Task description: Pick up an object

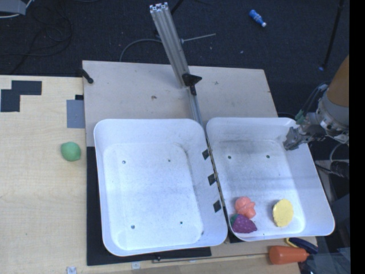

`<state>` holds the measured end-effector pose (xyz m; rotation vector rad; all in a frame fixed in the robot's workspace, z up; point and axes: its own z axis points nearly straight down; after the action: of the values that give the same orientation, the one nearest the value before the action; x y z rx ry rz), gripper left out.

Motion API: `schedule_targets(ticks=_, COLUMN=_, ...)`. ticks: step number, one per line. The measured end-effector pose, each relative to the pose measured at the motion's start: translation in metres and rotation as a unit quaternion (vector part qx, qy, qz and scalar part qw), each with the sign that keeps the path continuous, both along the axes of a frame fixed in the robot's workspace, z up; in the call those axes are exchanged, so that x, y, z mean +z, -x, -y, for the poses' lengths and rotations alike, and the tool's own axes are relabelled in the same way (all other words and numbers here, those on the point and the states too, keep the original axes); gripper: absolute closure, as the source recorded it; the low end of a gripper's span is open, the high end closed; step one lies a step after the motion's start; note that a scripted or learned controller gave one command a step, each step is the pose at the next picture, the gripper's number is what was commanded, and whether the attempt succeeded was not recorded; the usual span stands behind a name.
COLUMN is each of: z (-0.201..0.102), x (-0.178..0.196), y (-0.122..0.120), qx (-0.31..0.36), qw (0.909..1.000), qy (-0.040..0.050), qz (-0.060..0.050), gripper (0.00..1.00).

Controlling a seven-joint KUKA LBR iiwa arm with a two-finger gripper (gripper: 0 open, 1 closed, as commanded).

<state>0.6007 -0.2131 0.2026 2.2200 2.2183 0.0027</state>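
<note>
Lying in the near part of the right bin (268, 136): a yellow piece (283, 212), a pinkish-orange piece (244, 205) and a purple grape-like piece (244, 224). Sitting close together, the pinkish-orange one just above the purple one and touching or nearly touching it; lying a little to their right and apart from them, the yellow one, near the bin's front right corner. Resting on the white floor of the bin, all three, none lifted.

Hovering over the far right rim of that same bin, well apart from the three pieces: the end effector (292, 140), small and grey, pointing inward from the right. Carrying nothing visible between its tips; too small and dark to tell whether spread or closed. Reaching in behind it from the right edge, the grey arm with its orange band (342, 84).

Sitting beside the right bin, to its left and touching along the shared edge: the left bin (114, 136), white and speckled. Standing behind the seam between the two bins, a slanted metal rail (171, 44). Lying on the pale wooden bench (34, 170) left of the bins, a green ball (71, 151). Resting just outside the right bin's front edge, an orange object (287, 254). Lying on the dark floor far behind, a small blue item (258, 18).
</note>
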Motion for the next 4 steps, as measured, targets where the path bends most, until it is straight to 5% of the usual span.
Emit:
schedule_targets(ticks=1, z=-0.003, x=0.062, y=0.0, qx=0.0, qw=1.0, qy=0.0, qz=0.0, gripper=1.0)
schedule_targets(ticks=2, z=-0.003, x=0.069, y=0.0, qx=0.0, qw=1.0, qy=-0.0005, qz=-0.002, gripper=1.0)
schedule_targets(ticks=4, z=-0.094, x=0.06, y=0.026, qx=0.002, qw=1.0, qy=-0.0009, qz=-0.002, gripper=1.0)
